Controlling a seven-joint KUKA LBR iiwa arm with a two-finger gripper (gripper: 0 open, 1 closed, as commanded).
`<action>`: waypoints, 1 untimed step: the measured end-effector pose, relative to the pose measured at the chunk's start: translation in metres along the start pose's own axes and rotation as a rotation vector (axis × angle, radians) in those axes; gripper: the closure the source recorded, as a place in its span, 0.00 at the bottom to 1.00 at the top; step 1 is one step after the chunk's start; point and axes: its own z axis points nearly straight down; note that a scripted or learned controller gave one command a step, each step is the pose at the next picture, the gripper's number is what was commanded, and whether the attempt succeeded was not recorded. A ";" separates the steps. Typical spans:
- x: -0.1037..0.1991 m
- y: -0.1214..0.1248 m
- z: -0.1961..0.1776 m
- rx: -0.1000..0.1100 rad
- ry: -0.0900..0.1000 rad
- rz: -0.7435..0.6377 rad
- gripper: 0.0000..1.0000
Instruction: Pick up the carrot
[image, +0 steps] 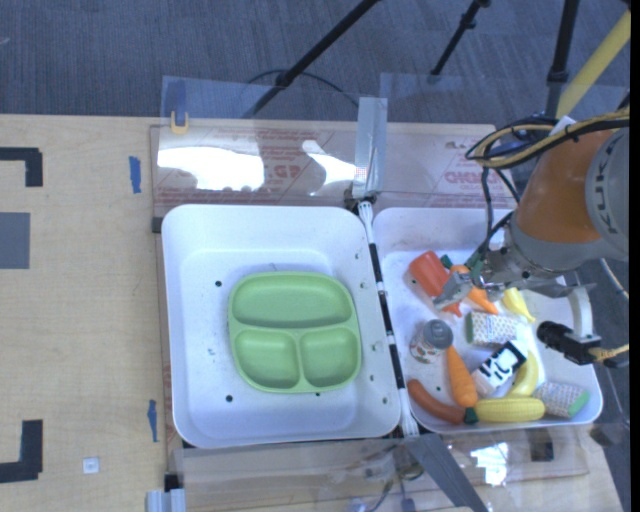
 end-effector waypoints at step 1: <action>-0.040 0.028 0.031 -0.006 -0.002 0.035 0.00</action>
